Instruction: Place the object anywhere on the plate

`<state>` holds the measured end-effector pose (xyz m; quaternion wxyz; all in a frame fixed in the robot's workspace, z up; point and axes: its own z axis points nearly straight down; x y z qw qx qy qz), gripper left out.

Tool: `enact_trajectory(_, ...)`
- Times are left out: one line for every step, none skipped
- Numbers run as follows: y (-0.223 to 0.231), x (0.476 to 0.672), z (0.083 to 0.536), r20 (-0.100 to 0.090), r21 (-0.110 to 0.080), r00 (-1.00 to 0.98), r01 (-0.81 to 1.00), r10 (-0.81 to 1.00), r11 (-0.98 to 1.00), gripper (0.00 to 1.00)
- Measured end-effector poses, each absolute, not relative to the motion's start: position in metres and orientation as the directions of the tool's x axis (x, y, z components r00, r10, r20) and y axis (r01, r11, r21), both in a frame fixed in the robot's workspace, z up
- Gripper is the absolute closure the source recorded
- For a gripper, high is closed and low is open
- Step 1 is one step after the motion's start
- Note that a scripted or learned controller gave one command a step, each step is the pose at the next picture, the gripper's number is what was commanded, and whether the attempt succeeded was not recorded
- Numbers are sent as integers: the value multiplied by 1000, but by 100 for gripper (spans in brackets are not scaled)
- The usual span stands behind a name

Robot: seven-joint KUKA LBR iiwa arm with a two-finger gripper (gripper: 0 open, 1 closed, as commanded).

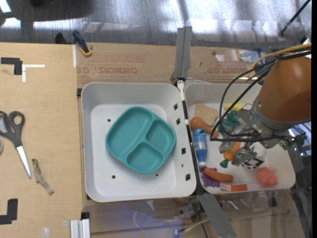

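Camera view: arm (290, 90) hides toys.

You're looking down on a light wooden bench top (37, 133), with a pair of grey-handled scissors (16, 138) lying at its left edge. Black corner marks (12, 66) sit on the wood far and near. A strip of brown printed cardboard (129, 71) runs along the far side. Beyond it, the grey floor (148, 9) carries bright streaks of light.
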<state>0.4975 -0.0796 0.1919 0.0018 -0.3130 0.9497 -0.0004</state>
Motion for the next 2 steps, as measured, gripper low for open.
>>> enact_trajectory(-22, 556, 239, -4, -1, -665, -747, -747, 665, 100)
enact_trajectory(60, 522, 253, -2, 0, -644, -765, -765, 644, 100)
